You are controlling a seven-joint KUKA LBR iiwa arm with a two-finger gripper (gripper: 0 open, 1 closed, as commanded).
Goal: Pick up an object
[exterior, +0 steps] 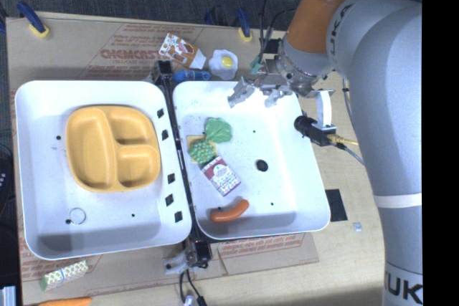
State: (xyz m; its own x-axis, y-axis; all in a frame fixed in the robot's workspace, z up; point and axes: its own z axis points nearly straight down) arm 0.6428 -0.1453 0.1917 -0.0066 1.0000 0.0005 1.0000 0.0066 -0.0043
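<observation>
On the table, two white bins sit side by side: the right bin (pixel 308 183) holds one sausage (pixel 229 211), one red carton (pixel 221 176), one green toy (pixel 210 140); the left bin (pixel 36 154) one yellow tray (pixel 112 147). Beyond, empty fingers (pixel 257 92) spread open.

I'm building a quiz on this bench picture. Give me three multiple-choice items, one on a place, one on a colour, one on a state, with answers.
1. Where does the yellow tray lie?
A. left bin
B. right bin
C. on the cardboard

2. What colour is the sausage near the right bin's front wall?
A. blue
B. orange-red
C. white

3. How does the tool stand?
A. shut on the sausage
B. shut on the small carton
C. open, holding nothing

Answers:
1 A, the tray sits in the left bin.
2 B, it is plainly orange-red.
3 C, its fingers are spread over the bin's far edge, away from the carton.
</observation>
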